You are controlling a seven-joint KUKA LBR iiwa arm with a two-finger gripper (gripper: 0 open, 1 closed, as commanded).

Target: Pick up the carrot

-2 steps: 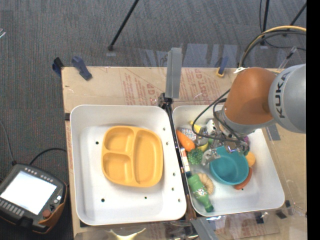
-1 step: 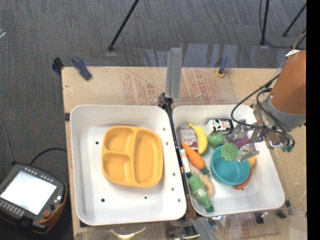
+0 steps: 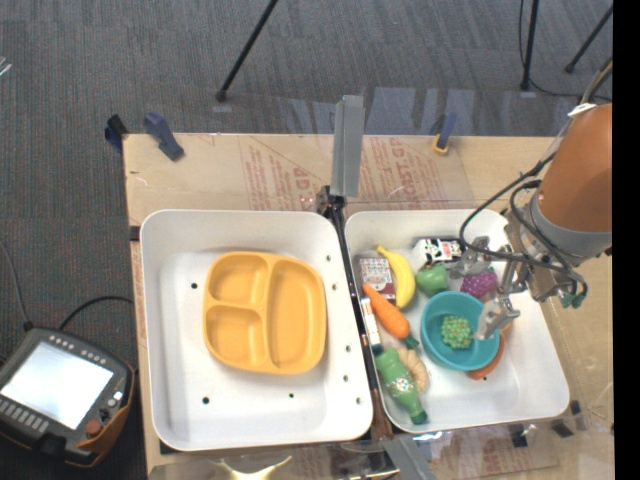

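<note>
Hovering above the teal bowl (image 3: 458, 333), the gripper (image 3: 497, 318), empty and seemingly open, risks snagging the banana (image 3: 399, 272) or green bottle (image 3: 400, 380) crowding the carrot (image 3: 387, 311).

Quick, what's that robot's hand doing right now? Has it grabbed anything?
Hand: over the teal bowl in the right bin, open or shut cannot be told. The carrot lies apart from it, not picked up.

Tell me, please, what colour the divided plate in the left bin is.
Yellow-orange; the divided plate shows best in the camera view.
</note>
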